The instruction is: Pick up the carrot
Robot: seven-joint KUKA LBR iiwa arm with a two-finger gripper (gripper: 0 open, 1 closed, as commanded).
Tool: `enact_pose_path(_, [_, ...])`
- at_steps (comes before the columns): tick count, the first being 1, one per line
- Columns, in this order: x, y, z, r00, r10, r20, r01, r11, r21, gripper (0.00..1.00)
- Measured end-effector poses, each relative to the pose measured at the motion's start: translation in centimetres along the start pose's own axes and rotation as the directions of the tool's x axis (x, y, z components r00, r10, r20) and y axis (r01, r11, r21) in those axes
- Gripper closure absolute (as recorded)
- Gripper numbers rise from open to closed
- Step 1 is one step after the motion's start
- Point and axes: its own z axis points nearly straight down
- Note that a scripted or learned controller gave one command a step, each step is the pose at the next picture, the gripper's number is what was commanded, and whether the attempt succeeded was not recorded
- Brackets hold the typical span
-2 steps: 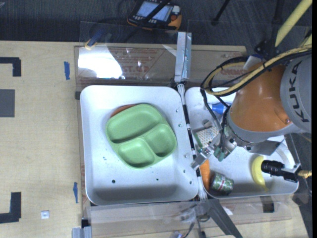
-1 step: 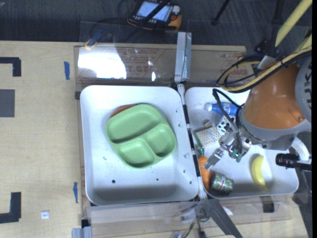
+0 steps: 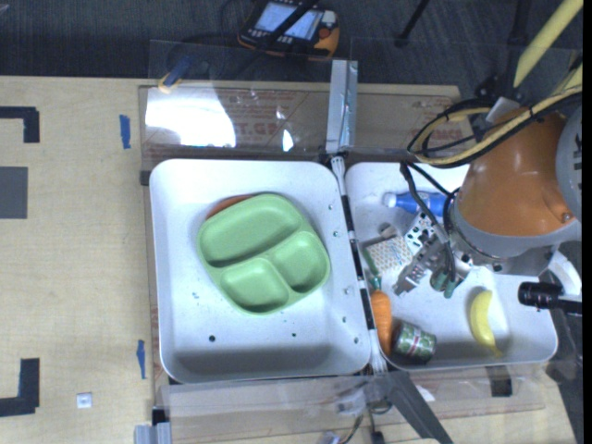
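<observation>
In the right bin (image 3: 527,345) | carrot (image 3: 380,312) lies just left-below tool (image 3: 427,271) | tool grip state: cannot tell

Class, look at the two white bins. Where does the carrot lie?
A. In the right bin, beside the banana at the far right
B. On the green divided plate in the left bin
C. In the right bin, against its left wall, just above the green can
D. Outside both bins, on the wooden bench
C: the carrot lies along the left wall of the right bin, its lower end by the green can.

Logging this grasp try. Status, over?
Gripper low in right bin, no carrot between fingers. Carrot lies by the divider, free. Green can touches its near end; banana apart.
</observation>
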Motion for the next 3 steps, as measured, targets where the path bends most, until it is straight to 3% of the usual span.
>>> enact_pose_path(1, [-3.4, 7.2, 1.0, 0.997, 0.077, -0.002, -0.077, 0.997, 0.003, 1.00])
enact_pose_path(2, [-11.8, 0.9, 3.3, 0.928, 0.373, 0.000, -0.373, 0.928, 0.004, 1.00])
enact_pose_path(3, [-11.7, 0.9, 3.3, 0.928, 0.373, 0.000, -0.373, 0.928, 0.004, 0.00])
